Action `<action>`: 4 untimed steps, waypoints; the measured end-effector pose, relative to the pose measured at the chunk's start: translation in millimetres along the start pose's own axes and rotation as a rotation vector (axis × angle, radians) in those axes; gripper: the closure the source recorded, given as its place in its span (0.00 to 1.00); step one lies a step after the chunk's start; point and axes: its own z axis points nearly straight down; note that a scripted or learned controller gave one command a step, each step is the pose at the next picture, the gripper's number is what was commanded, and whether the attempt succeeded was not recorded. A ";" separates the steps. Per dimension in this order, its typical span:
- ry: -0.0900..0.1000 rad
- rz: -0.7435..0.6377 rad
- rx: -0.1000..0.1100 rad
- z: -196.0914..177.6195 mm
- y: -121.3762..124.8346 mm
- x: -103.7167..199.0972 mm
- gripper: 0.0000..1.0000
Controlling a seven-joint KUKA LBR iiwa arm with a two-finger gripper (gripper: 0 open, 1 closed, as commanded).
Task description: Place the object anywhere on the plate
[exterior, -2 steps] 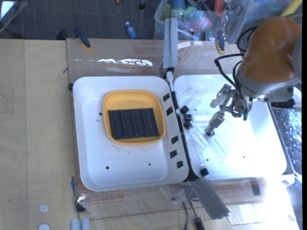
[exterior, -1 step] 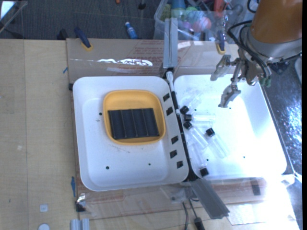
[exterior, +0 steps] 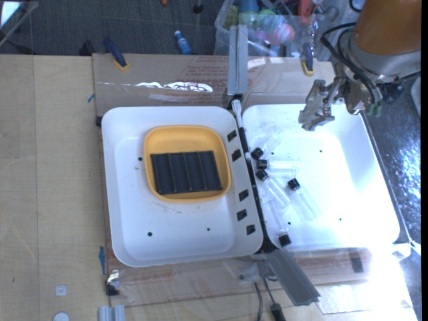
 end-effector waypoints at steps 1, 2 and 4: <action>0.011 -0.149 0.001 39.1 -27.5 -20.4 1.00; 0.013 -0.388 -0.001 61.5 -31.7 -29.6 1.00; 0.011 -0.929 -0.004 43.7 -90.5 24.3 1.00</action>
